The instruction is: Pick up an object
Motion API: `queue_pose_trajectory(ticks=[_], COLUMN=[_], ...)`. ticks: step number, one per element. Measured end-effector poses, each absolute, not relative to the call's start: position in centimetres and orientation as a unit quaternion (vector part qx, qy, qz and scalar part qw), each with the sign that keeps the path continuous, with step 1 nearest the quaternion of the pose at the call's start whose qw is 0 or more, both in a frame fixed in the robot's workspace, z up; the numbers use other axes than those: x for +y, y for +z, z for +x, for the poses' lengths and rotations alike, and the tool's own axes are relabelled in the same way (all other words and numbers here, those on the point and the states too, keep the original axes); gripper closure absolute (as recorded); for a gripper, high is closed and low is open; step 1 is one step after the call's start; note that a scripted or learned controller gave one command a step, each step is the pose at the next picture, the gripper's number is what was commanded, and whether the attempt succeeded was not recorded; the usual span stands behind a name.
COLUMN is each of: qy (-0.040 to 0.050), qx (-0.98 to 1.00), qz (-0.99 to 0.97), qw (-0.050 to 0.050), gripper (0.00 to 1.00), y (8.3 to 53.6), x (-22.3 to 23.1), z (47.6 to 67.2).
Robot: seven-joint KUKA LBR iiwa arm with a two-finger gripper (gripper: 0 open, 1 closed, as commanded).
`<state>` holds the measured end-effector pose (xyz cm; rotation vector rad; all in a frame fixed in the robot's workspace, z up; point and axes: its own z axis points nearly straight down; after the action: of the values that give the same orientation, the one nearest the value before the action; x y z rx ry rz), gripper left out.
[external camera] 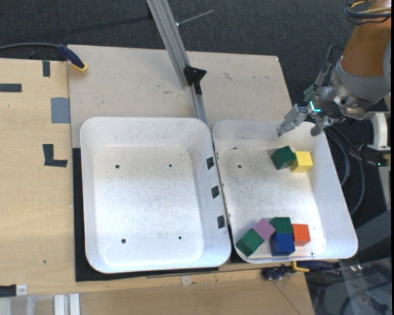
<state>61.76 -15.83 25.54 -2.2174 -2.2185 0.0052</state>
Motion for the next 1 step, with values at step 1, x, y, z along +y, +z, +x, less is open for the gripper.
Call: queue_pose_trajectory(ticks=[1], qy=[0.0006], qx=[-0.708], qz=[-0.706], qw=[0.000], gripper=[0.00], y=[25.83], x=[-15.84], z=[61.84])
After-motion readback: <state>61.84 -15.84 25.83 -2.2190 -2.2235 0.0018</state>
